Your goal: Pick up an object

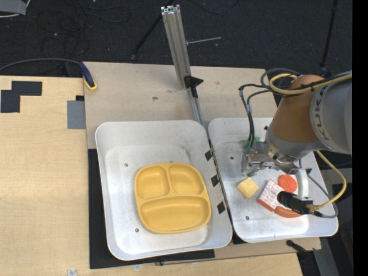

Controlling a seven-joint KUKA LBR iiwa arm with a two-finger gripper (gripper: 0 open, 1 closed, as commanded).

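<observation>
Camera view from above: my fingers (253,167) hang over the right-hand white bin (322,226), tucked under my grey wrist and its orange band. I cannot tell whether they are apart or closed, and I see nothing between them.

Just below my fingers in the view, toward the bin's near edge, lies a yellow block (248,187). It is small, pale and matte, with blunt corners. It is close to square, so I cannot make out a long axis; its edges sit at a slant to the bin walls, one corner pointing up toward my fingers.

Right of the block, and further from my fingers, a red-and-white box (268,195) lies flat. Its long axis is tilted, running from upper right down to lower left. Beyond it sits an orange-red round piece (287,183), smooth and glossy, and nearer the bin's front an orange-red long piece (286,213) lies roughly crosswise.

Well to the left of my fingers, in the left white bin (115,148), rests a yellow divided plate (171,197), a rounded rectangle of plastic with three compartments. Both bins stand on the tan table (138,85).
</observation>
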